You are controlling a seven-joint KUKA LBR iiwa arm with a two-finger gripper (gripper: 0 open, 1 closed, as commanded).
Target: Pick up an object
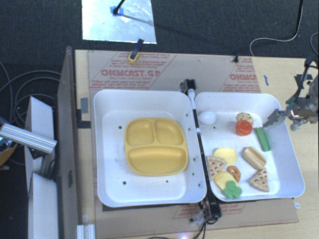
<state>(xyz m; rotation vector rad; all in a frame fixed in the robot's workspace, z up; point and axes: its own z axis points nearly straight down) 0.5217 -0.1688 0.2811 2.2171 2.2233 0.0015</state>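
Even overhead light left the two white bins (149, 101) bright and nearly shadowless, glare whitened a foil sheet (118, 13) on the dark floor, and the picture stayed slightly soft.

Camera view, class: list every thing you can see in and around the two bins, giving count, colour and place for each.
Shallow white bins: two, side by side on the bench.
Yellow plastic divided plate: one, three compartments, middle of the left bin.
White egg-shaped ball: one, right bin's top left corner.
Red toy tomato: one, right bin, upper middle.
Tan round cookie: one, just above the tomato.
Green stick: one, right of the tomato.
Hot dog toy: one, tan and brown, right bin centre.
Pizza slice toys: two, lower part of the right bin.
Green broccoli toy: one, right bin's bottom edge.
Grey gripper: one, over the right bin's right rim.
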